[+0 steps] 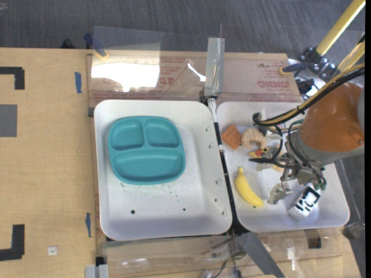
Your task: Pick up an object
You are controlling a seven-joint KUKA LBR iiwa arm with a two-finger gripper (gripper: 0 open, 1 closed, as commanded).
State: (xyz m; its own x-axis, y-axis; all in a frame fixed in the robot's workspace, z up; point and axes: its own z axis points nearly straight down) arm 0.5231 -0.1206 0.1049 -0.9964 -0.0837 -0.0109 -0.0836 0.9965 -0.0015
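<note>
The grey arm (333,123), with its orange band bulking large at the right edge of the view, reaches in over the right bin (336,216) and bends downward, cables looping off its wrist toward the bin's middle. Its gripper (282,191) hangs low over the bin's central floor, pointing toward the near edge; nothing can be seen between its tips, and how wide it stands cannot be told from this slant. Just beside the gripper, toward the bin's left wall, a yellow banana (248,190) lies on the floor, its stem end pointing to the far side. Near the bin's far left corner sit an orange waffle-like square (231,136) and, just beside it, a pale tan croissant-like piece (254,136); a small multicoloured item (262,152) lies near them, partly hidden under the wrist hardware. Toward the near right corner rests a white and black object (304,202), close to the gripper but apart from it. The left bin (200,213) holds a teal divided plate (147,149) in its far left part, with a few dark specks on the bare floor near its front. Both bins rest on a plywood bench (40,155) marked with black tape and bits of blue tape; a clear sheet (151,68) stands along the far edge, and dark carpet (174,4) lies beyond.
</note>
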